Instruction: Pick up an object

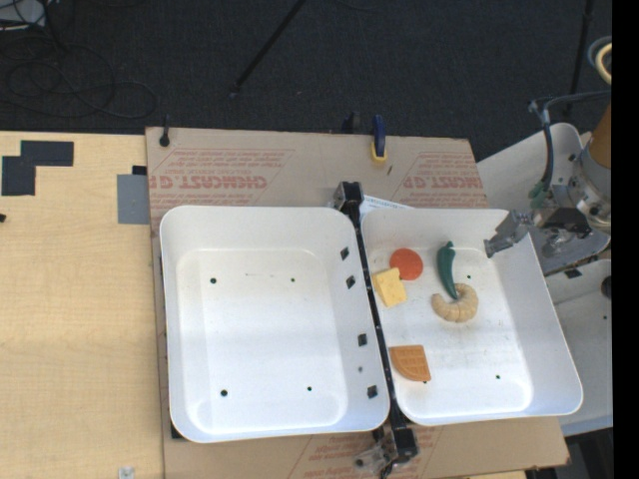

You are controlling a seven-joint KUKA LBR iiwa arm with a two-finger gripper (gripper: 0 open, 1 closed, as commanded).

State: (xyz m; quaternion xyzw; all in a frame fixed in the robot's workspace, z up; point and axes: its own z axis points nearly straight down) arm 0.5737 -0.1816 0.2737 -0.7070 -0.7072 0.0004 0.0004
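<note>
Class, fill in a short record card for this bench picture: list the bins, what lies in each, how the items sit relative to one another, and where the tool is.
left bin: shallow white plastic bin, nothing visible inside
right bin: shallow white plastic bin, holds five items
item 1: round red-orange disc
item 2: yellow square block, touching the disc's lower left
item 3: dark green curved pepper shape
item 4: tan curled croissant shape, at the pepper's lower end
item 5: flat orange-brown square piece, apart, near the divider
tool: tool above the right bin's upper right edge, holding nothing visible

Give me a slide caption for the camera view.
Gripper poised at the right bin's edge, five food items inside.
</note>
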